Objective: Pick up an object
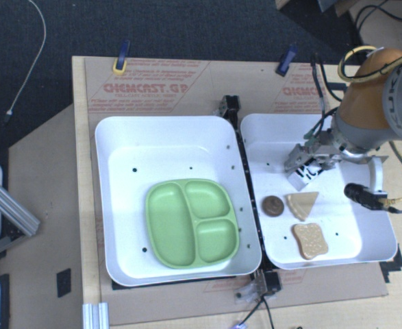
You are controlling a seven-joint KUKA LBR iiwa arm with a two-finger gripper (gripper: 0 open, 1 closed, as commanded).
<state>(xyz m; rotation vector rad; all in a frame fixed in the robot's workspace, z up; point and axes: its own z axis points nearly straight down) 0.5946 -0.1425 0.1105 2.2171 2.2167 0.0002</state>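
In the right bin [365, 252] lie a round brown cookie [273, 206], a pale wedge like a slice of cheese [303, 204] and a tan slice of toast [310, 240]. My gripper [307, 164] hangs over the upper middle of that bin, just above and behind the wedge. Its tip looks dark and white, and nothing of the food is between its parts. The orange band of the arm [368, 108] rises to the right of it.
The left bin [118, 149] holds a green divided plate [190, 221] with three compartments. A black clamp [231, 105] sits between the bins at the back. Blue clips [286, 60] hold the cardboard sheet. Cables run along the right side.
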